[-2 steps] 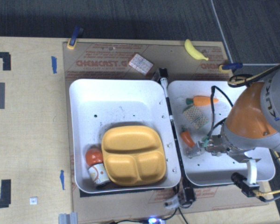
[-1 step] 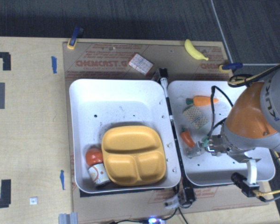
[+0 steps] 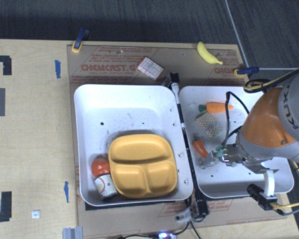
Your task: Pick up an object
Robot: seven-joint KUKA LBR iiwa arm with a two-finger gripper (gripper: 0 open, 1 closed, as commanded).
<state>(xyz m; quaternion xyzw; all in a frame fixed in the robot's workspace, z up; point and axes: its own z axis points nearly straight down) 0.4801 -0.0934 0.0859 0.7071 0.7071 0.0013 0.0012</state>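
Observation:
My gripper (image 3: 210, 159) hangs low over the right bin (image 3: 239, 182), near its left wall. A small red-orange object (image 3: 200, 147) lies just left of and slightly behind the gripper, very close to it; I cannot see whether they touch. Further back in the same bin are an orange carrot (image 3: 217, 107) and a pale netted object (image 3: 209, 125). The grey arm with its orange band (image 3: 269, 126) covers the right side of this bin.
The left bin (image 3: 89, 101) holds a yellow compartment tray (image 3: 142, 164) and a red-topped can (image 3: 102, 178) at its front left. Behind the bins, a yellow banana (image 3: 208, 54) and a small patterned box (image 3: 150, 68) lie on the cardboard. Black cables run along the front edge.

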